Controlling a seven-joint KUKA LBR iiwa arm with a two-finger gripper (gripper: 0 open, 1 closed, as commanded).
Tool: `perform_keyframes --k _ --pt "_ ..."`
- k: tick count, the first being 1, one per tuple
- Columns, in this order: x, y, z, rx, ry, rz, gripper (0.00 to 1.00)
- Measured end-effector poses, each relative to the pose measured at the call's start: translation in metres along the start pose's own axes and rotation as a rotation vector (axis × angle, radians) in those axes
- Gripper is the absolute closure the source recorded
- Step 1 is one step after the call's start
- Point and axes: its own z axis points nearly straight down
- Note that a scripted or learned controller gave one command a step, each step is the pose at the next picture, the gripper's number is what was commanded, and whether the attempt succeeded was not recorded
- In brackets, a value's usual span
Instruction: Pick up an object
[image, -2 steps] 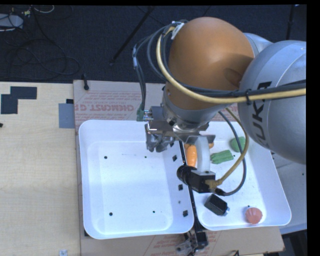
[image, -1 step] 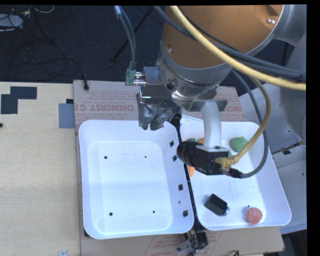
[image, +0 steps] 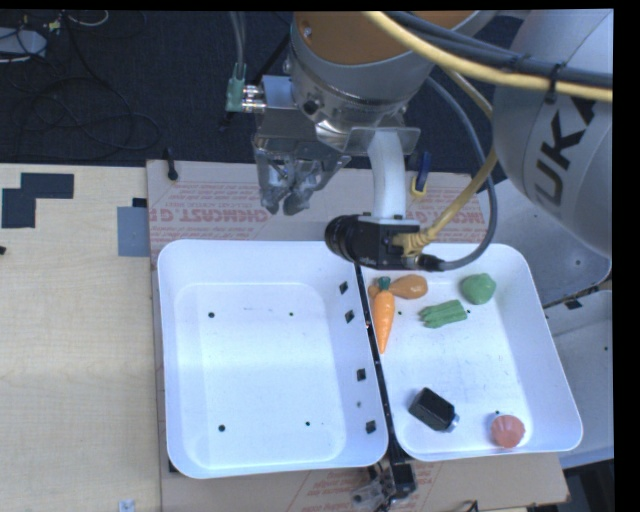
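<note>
My gripper (image: 288, 200) hangs high over the back rim of the left bin (image: 190, 262), with its fingers shut together and nothing between them. All the objects lie in the right bin (image: 555, 385). An orange carrot (image: 382, 318) lies along the divider, with an orange-brown lump (image: 409, 288) beside its top. To their right are a green oblong piece (image: 443, 314) and a green rounded piece (image: 478, 288). A black block (image: 433, 409) and a pink-red ball (image: 507, 430) sit near the front. The gripper is well to the left of and above them.
The arm's grey body and orange band (image: 370, 40) fill the top centre, and its cables (image: 455, 215) loop down over the right bin's back edge. A black fitting (image: 362, 242) sits at the back of the divider. Cardboard (image: 210, 205) lies under the bins.
</note>
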Motion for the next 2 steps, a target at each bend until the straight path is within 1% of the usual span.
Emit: perform_keyframes --k 1,2 --pt "-0.001 -0.045 -0.011 0.005 -0.001 -0.003 1.0" --pt "-0.002 -0.053 0.006 0.006 -0.002 -0.002 1.0"
